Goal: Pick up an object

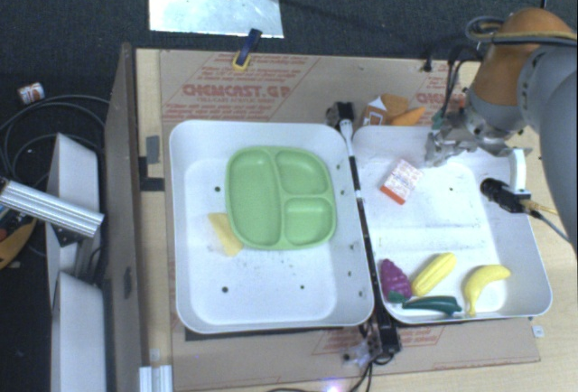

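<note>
I am seeing one small white-and-orange packet (400, 181) lying in the upper middle of the right bin (524, 241); the gripper (440, 146) is hanging just above and right of it, near that bin's far rim, and I cannot tell whether it is holding anything or how it is set; along the near wall I am counting one purple grape bunch (393, 277), one corn cob (433, 272), one banana (483, 284) and one green pepper (432, 303); the left bin (194, 200) is carrying one green divided plate (279, 199), with one yellow piece (223, 232) touching its left edge.
</note>
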